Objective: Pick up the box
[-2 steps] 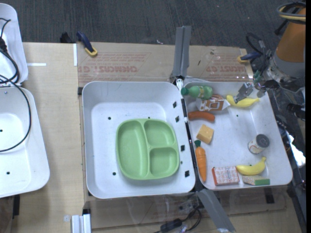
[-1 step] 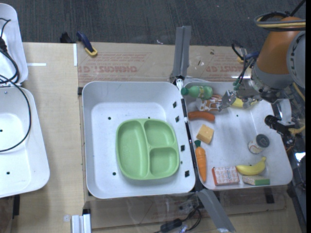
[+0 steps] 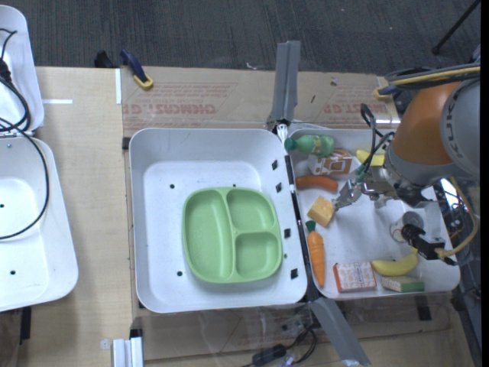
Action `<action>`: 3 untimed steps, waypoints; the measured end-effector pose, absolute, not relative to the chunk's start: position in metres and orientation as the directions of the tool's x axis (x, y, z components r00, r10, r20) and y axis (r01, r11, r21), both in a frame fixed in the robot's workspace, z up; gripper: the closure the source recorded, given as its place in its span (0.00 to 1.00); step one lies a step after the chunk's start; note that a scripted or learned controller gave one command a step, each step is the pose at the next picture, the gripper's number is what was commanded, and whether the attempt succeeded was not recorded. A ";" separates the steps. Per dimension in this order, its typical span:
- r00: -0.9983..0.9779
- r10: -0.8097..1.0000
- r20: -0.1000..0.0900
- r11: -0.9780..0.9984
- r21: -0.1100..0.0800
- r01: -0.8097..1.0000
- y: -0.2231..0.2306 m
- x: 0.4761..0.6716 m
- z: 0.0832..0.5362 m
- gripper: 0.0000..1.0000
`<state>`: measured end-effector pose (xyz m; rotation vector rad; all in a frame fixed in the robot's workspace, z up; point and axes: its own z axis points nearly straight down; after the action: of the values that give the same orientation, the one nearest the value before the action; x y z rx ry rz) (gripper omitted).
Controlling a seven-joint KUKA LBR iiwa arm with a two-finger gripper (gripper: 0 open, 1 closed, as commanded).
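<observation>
The box, pinkish-red with white print, lies flat near the front edge of the right bin, between a carrot on its left and a banana on its right. The end effector hangs lower-left of the orange-banded wrist, well apart from the box, just beside a yellow cheese wedge; whether it is wide or narrow I cannot tell. The left bin holds a green divided plate.

Even bright overhead light, soft shadows, slightly soft img.
</observation>
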<state>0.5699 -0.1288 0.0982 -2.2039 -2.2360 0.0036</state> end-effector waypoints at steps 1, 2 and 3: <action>-0.010 1.000 -0.001 0.010 -0.002 1.000 -0.188 0.556 0.091 0.00; 0.010 1.000 0.011 -0.010 -0.004 1.000 -0.211 0.566 0.091 0.00; 0.011 1.000 0.005 -0.011 -0.001 1.000 -0.213 0.567 0.101 1.00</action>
<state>0.5666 -0.2134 0.1006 -2.2308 -2.2068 -0.0045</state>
